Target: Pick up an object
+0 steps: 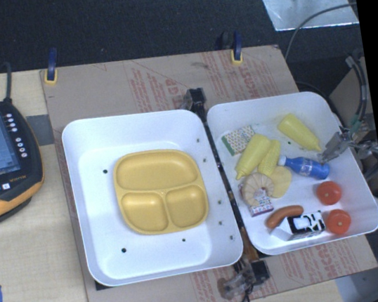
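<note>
Beside the right bin's rim, the gripper nears a blue bottle; finger spread unclear.

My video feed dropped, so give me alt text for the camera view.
The end effector sits at the right bin's right edge, near a blue bottle among toy food: yellow corn, two tomatoes, a sausage. The left bin holds a yellow tray.

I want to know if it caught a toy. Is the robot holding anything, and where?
Nothing is held. The tool sits at the right bin's edge, near the blue bottle.
</note>
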Controlling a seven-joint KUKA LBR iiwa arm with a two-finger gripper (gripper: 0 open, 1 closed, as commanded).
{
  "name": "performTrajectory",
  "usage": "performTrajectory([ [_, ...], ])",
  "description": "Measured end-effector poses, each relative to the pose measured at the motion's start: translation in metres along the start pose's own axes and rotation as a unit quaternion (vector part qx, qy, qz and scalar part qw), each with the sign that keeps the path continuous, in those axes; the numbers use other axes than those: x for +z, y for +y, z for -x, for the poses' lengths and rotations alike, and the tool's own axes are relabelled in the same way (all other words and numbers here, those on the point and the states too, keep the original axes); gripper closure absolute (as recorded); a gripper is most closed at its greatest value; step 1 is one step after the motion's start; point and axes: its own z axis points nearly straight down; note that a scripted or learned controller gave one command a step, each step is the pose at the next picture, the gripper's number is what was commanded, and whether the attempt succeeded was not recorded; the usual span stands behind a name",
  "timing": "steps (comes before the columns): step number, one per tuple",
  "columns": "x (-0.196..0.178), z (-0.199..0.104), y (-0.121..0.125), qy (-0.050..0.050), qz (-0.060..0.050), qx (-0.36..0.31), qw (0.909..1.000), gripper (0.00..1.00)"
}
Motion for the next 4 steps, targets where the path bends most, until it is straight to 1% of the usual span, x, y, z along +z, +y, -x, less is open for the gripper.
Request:
performTrajectory([
  [1,0.121,-0.028,0.033,-0.001,0.003,-0.001,1.0000,0.00],
  [2,0.034,0.003,0.076,-0.001,0.002,0.000,1.0000,0.00],
  [3,0.143,-0.023,0.069,0.000,-0.001,-0.001,1.0000,0.00],
  [4,0.132,-0.022,0.069,0.000,-0.001,-0.002,1.0000,1.00],
])
